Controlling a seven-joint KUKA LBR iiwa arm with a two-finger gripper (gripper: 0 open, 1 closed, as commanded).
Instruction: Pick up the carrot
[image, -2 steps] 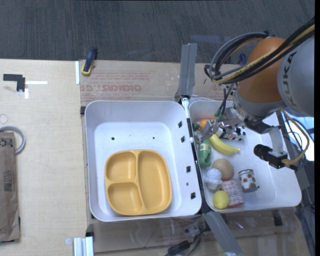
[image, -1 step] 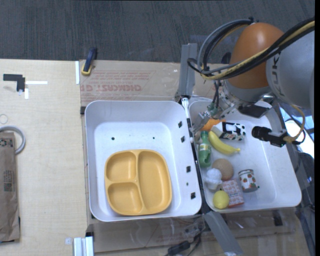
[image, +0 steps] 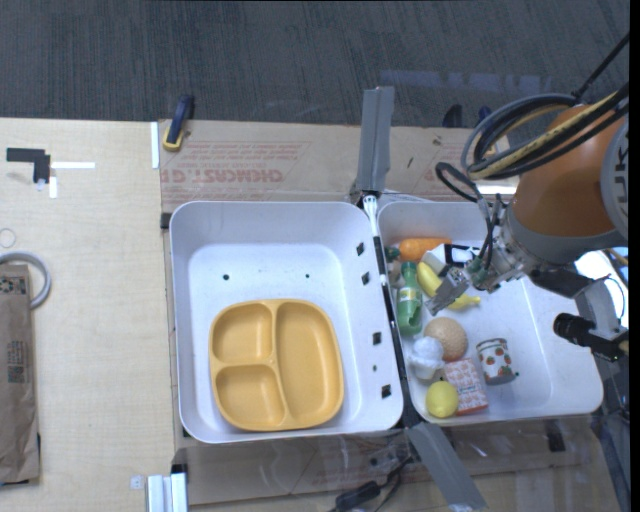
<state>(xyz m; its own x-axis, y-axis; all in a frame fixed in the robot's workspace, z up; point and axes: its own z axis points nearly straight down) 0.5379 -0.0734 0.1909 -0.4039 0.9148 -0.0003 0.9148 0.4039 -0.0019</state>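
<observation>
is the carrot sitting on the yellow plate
No, the carrot lies in the right bin, while the yellow plate is in the left bin.

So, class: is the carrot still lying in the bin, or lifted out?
Lying in. The carrot rests flat at the right bin's far end, with the pincer just beside it, over the banana.

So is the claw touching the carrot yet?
Apart. In the camera view the gripper sits over the banana, with a gap of white bin between it and the carrot.
</observation>
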